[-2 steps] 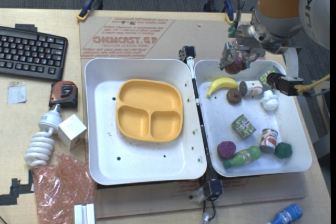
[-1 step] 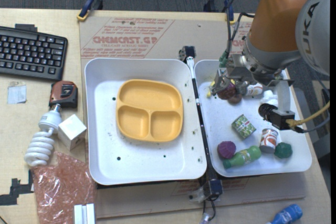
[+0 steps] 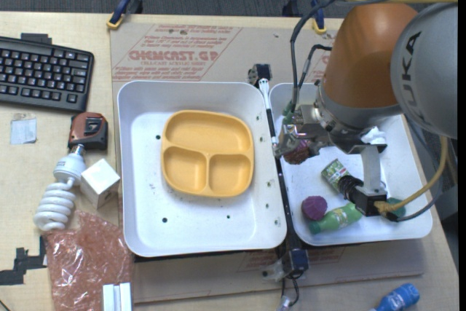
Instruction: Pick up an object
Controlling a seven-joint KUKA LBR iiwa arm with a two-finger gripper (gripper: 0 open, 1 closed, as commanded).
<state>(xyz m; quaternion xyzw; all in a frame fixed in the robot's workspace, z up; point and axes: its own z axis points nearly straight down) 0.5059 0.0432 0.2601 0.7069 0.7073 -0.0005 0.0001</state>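
The arm [image 3: 378, 62] reaches in from the right and hangs low over the right bin [image 3: 419, 226], its orange band covering that bin's far half. The claw [image 3: 300, 140] sits at the bin's far left corner, just beside the wall shared with the left bin [image 3: 131, 156]. A dark reddish object [image 3: 297, 152] shows right at its tip, but whether the claw is wide, narrow or closed on that object cannot be told from this slant, since the wrist hardware crowds the spot.

Other candidates lie nearer in the same bin: a small green-and-white packet [image 3: 335, 172], a purple round piece [image 3: 314, 208] and a green bottle [image 3: 336, 218] lying on its side at the near wall. The left bin carries a yellow 3-compartment tray [image 3: 207, 153]. On the counter [image 3: 44, 237] to the left are a keyboard [image 3: 44, 73], a spiral bulb [image 3: 60, 193] and a white cube [image 3: 100, 182].

The step in hand looks like the grasp itself, with the arm down at the object and nothing yet raised. The next move calls for a firm close on the dark object and a straight lift; with the bin wall so close, a finger could catch the rim or push the object aside.
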